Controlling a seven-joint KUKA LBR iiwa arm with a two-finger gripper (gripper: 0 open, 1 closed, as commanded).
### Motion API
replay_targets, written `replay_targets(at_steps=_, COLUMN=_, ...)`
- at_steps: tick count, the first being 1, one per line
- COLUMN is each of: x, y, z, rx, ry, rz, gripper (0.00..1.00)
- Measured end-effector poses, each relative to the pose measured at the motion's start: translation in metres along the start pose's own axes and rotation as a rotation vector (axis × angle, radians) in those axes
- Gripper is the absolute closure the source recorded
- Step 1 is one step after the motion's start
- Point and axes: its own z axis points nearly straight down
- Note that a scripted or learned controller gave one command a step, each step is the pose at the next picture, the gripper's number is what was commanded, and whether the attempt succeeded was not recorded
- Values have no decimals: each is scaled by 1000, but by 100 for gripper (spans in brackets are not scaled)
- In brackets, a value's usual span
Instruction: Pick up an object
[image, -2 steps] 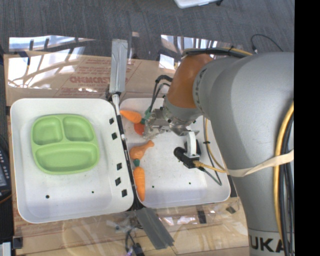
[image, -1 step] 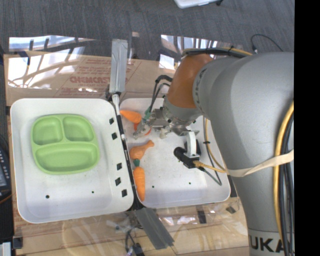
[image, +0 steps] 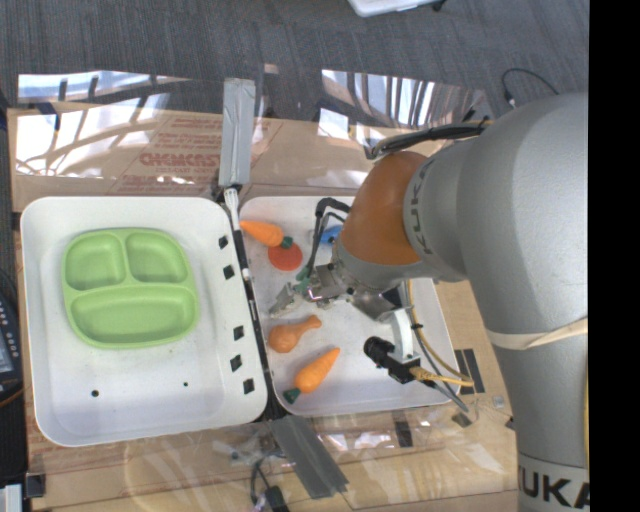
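Dark grey carpet is showing beyond the bench (image: 330, 150), which is lying under brown cardboard and shiny plastic sheeting. Two shallow white bins are sitting side by side on it. The grey arm (image: 520, 220), with its orange band (image: 385, 215), is reaching in from the right and hanging over the right bin (image: 350, 400), covering much of that bin's far and right portions.

The gripper (image: 296, 291) is pointing down and toward the left, low over the right bin's floor near the divider between the bins. Its metal fingers are appearing close together, with nothing visibly caught between them, though the blur there is making their exact spread hard to judge.

Just beyond the gripper, a small red round piece (image: 285, 257) is resting, and an orange carrot (image: 262, 233) is lying beside that, farther from the gripper and toward the bin's far left corner. Just nearer the camera than the gripper, an orange drumstick-shaped toy (image: 293, 334) is lying on the bin floor, close to the fingertips but apart from them. Farther on the same side, a second carrot (image: 316, 371) is lying tilted, its green end toward the bin's near left corner. A blue item (image: 328, 237) is peeking out behind the gripper, mostly hidden by the arm.

Well off to the gripper's left, across the divider, the left bin (image: 60, 400) is holding a green divided plate (image: 130, 288) lying flat.
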Motion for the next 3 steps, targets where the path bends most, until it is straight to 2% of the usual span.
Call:
replay_targets(at_steps=1, x=-1, y=-53, z=0, rx=-2, ry=0, rz=-80, gripper=0)
replay_targets(at_steps=2, x=-2, y=-53, z=-7, rx=2, ry=-1, rz=-83, gripper=100)
replay_targets(at_steps=3, x=30, y=5, z=-100, rx=0, ry=-1, rz=55, gripper=100)
